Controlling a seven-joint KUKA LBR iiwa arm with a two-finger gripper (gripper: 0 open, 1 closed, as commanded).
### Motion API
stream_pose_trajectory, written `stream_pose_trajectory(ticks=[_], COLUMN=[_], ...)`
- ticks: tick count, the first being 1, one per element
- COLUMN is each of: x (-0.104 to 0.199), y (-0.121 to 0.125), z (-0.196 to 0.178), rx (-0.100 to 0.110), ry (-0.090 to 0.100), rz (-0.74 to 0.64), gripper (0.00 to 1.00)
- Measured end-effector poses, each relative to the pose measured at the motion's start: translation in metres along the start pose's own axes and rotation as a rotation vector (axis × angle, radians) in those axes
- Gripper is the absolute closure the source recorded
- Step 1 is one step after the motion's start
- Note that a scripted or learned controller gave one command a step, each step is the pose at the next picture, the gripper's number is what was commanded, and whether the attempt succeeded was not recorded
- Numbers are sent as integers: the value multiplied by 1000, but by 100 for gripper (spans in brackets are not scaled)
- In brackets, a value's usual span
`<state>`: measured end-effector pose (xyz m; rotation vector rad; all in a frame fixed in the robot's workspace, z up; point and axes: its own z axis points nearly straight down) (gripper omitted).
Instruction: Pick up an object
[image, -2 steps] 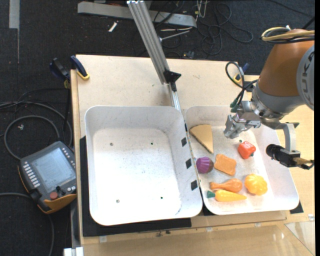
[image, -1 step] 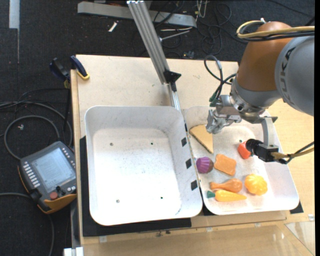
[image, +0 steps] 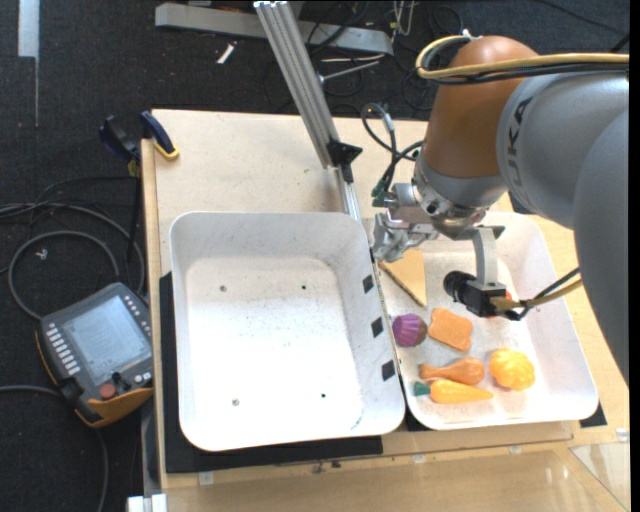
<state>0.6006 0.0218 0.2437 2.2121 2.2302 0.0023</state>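
1. The grey arm with its orange band (image: 478, 85) reaches in from the right and fills the upper right of the view; its jaws (image: 392, 238) hang at the upper left corner of the right-hand shallow white bin (image: 560, 300), close to the wall shared with the left bin.
2. Whether the jaws are open or closed I cannot tell: they are small, dark and partly lost under the wrist, and nothing can be made out between them.
3. Just below the jaws lies a tan wedge-shaped piece like a slice of bread (image: 408, 276), its long edge running along the bin's left wall.
4. Further down, a small purple round object (image: 409, 329) sits against that same wall, with an orange block (image: 451, 329) just beside it on the right.
5. Near the front rim lie a brown drumstick-shaped toy (image: 453, 372), an orange carrot-shaped toy (image: 459, 392) touching it below, and a yellow rounded fruit (image: 512, 369) to their right.
6. The left-hand white bin (image: 265, 330) shows a broad bare floor.
7. The pale wooden bench (image: 245, 160) has open room behind the 2 bins.
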Motion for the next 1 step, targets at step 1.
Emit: stream_pose_trajectory(ticks=[1], x=[64], y=[-5], z=[5], rx=[3], ry=[1], rz=[-1], gripper=[100])
